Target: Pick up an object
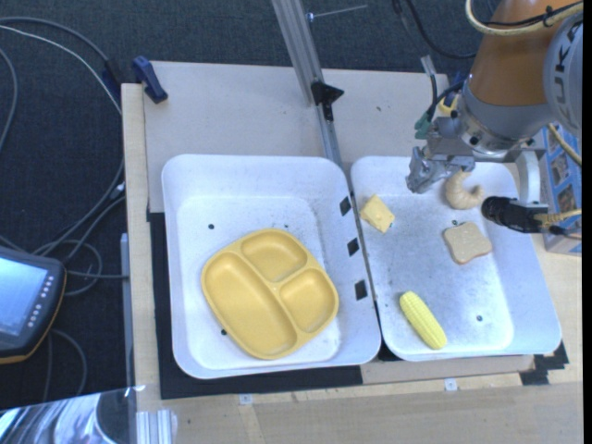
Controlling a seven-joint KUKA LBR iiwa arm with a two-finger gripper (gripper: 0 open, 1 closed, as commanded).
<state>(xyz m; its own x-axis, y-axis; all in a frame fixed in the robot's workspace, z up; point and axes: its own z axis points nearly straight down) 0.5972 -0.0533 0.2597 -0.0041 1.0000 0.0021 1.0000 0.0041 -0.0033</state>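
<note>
The right bin holds a yellow cheese wedge near its left wall, a slice of toast right of centre, a corn cob toward the front, and a tan croissant at the back. My gripper hangs over the back of this bin, just left of the croissant and up-right of the cheese. Nothing shows between its fingers.
The left bin holds a yellow divided plate. A slanted metal pole rises behind the bins. A blue clamp sits at the bench's back left corner. Cables trail off to the left.
</note>
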